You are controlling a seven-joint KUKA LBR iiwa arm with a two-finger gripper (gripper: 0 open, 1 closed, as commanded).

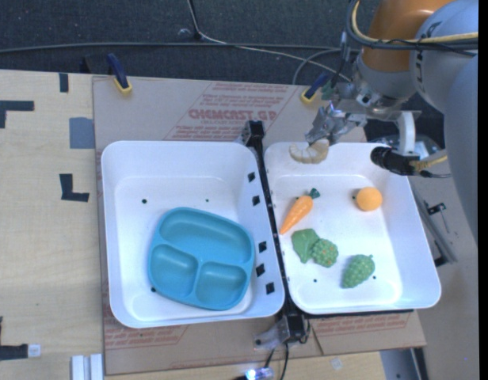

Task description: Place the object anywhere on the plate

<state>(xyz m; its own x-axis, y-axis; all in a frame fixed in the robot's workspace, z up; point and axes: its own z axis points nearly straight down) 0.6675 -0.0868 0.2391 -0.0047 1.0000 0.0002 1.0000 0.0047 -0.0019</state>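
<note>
A wooden surface [38, 212] under cardboard carried two white bins [125, 172], dark carpet behind. One blue plate [200, 258] lay in the left bin; the right held one carrot [296, 211], one orange [368, 199] and three green vegetables [323, 252]. The hand [318, 142] hung over its far rim, clamped on a pale object [309, 153]
</note>
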